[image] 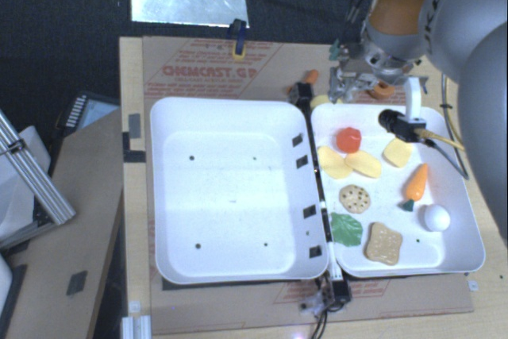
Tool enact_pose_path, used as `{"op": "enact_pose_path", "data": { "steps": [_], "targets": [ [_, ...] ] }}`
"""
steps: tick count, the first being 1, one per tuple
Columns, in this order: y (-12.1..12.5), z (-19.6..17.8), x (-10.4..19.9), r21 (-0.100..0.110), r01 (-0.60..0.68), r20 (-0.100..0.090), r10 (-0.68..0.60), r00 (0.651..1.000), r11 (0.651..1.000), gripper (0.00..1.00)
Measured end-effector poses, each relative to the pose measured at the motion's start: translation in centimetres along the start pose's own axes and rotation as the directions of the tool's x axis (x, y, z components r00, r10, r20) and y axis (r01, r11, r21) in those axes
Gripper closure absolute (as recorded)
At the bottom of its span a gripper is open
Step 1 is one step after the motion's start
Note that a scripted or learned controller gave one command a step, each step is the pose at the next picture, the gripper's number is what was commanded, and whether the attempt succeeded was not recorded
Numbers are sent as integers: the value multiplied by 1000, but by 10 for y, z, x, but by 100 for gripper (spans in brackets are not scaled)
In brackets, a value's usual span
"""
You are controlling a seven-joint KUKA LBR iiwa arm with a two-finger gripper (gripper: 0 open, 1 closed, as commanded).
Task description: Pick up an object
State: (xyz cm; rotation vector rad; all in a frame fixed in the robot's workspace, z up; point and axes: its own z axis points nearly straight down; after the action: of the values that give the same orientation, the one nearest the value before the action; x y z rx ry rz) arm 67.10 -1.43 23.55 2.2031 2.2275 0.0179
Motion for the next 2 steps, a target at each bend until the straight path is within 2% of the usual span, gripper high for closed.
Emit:
{"op": "enact_pose_path", "data": {
  "steps": [1, 2],
  "targets": [
    [-11, -38, 95, 7, 3, -3, -3, 1000, 1000, 100],
    [0, -47, 159, 9, -1, -2, 1, 1000, 1000, 100]
  ]
}}
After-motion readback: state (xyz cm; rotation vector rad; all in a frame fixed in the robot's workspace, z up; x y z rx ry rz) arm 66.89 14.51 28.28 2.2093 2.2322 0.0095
